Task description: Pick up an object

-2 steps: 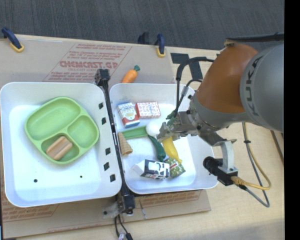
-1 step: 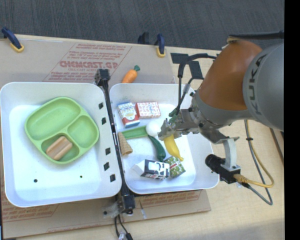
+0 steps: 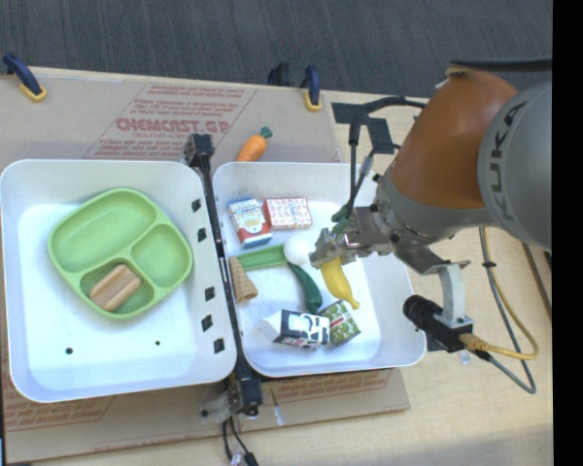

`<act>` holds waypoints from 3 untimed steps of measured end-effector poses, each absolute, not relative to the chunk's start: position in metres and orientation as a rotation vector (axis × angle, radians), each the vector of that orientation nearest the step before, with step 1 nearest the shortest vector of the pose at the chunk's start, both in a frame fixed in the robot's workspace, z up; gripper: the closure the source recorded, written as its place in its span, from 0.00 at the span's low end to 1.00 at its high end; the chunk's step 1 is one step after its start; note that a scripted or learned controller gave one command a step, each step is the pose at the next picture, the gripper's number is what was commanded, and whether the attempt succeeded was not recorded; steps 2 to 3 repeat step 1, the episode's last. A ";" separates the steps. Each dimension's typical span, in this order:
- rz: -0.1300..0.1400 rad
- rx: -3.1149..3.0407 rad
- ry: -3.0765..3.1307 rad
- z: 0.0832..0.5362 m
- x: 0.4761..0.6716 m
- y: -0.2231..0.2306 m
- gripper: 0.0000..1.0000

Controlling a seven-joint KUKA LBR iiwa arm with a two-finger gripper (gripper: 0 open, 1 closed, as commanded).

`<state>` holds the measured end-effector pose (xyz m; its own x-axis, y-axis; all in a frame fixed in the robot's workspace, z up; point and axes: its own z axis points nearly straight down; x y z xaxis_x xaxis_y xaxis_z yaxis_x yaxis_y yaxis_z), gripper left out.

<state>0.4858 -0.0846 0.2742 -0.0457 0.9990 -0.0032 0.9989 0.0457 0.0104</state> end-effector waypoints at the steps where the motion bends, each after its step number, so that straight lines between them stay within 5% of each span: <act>1: 0.011 2.154 2.270 0.285 0.487 -0.085 1.00; 3: 0.011 2.154 2.270 0.285 0.487 -0.085 1.00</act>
